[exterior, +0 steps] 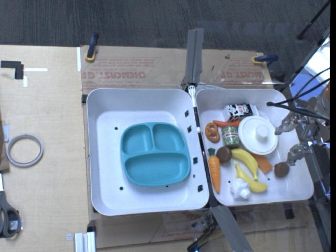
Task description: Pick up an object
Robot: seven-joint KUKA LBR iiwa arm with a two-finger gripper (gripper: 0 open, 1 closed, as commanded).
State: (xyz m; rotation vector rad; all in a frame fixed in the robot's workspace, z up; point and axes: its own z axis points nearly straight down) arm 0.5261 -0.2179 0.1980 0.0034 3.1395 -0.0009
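Note:
The right bin [294, 190] holds a heap of toy food. In it lie a white domed lid [258, 134], two bananas [248, 164], a carrot [214, 173], a pretzel [212, 132], a green can [230, 137], a black-and-white carton [239, 110], a white crumpled piece [240, 188] and two brown balls [282, 169]. My gripper [290, 140] hangs over the bin's right side, just right of the lid. Its fingers [285, 126] stand apart, open, with only bare bin floor between them. One brown ball lies just below the lower finger.
The left bin [100, 140] holds a teal divided plate [155, 154]. A grey tape ring [23, 150] and scissors [8, 219] lie on the bench at the far left. Blue-yellow clamps [92, 46] sit on the cardboard behind the bins.

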